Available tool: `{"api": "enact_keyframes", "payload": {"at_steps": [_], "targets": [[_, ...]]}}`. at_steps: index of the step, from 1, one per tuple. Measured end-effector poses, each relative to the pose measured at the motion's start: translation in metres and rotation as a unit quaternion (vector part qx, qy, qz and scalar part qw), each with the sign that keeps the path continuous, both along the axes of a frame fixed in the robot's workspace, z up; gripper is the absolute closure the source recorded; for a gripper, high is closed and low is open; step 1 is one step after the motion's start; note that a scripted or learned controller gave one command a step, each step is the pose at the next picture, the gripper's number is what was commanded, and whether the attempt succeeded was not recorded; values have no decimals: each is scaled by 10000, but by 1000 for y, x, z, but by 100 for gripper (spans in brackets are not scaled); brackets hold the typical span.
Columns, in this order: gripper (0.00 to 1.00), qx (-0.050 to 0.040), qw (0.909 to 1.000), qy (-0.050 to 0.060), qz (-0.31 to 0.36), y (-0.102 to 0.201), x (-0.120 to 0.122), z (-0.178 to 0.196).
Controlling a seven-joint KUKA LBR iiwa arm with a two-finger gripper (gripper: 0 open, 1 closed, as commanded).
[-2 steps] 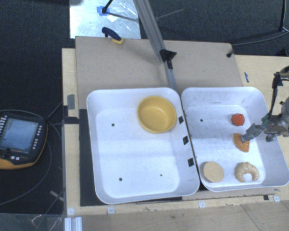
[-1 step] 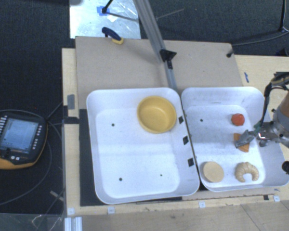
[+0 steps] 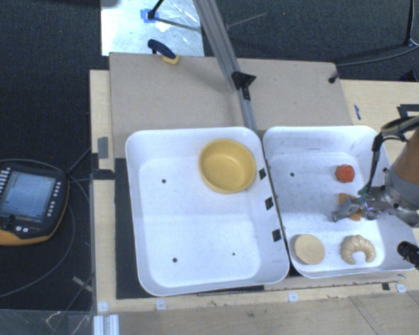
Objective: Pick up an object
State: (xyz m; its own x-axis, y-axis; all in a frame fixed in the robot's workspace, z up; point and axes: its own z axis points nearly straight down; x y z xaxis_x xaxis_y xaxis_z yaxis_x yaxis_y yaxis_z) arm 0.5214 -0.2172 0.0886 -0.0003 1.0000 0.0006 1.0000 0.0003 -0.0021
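Note:
In the right bin [image 3: 314,145] lie a small red ball-like object [image 3: 345,173], a round tan disc [image 3: 309,249], a pale croissant-shaped piece [image 3: 357,248] and a small orange item [image 3: 348,202]. My gripper [image 3: 349,211] reaches in from the right, low over the bin floor, right at the orange item, which is partly hidden by the fingers. A yellow bowl [image 3: 228,165] sits at the back right of the left bin [image 3: 160,187].
A metal pole [image 3: 223,47] slants across the board behind the bins. A teach pendant [image 3: 22,201] lies on the floor at left. The arm's orange-banded wrist [image 3: 413,166] stands over the right bin's right edge.

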Motion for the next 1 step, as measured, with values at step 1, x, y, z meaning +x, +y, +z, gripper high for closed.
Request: {"api": "enact_keyframes", "payload": {"at_steps": [1], "targets": [[100, -7, 10000, -19, -1, -1, 1, 12]]}}
